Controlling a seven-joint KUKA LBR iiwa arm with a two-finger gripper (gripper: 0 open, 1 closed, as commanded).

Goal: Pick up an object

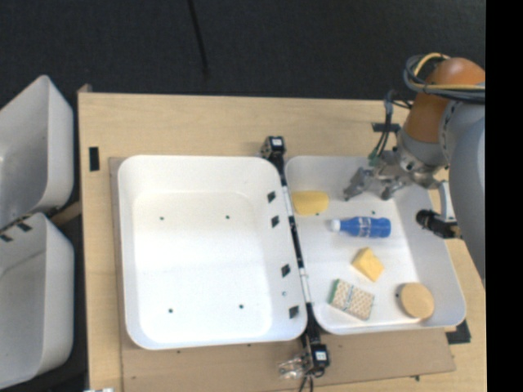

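In the right bin (433,256) lie a yellow oval sponge (310,202), a blue bottle on its side (364,227), a yellow block (368,264), a patterned green-edged pad (352,299) and a round tan disc (417,300). My gripper (374,184) hangs over the bin's far part, above and slightly right of the blue bottle. Its two fingers are spread apart with nothing between them.
The left bin (131,243) sits beside the right one, with a row of black clips along the shared edge. White chair-like shapes (29,219) stand past the bench's left edge. The arm's grey body (466,162) fills the right side.
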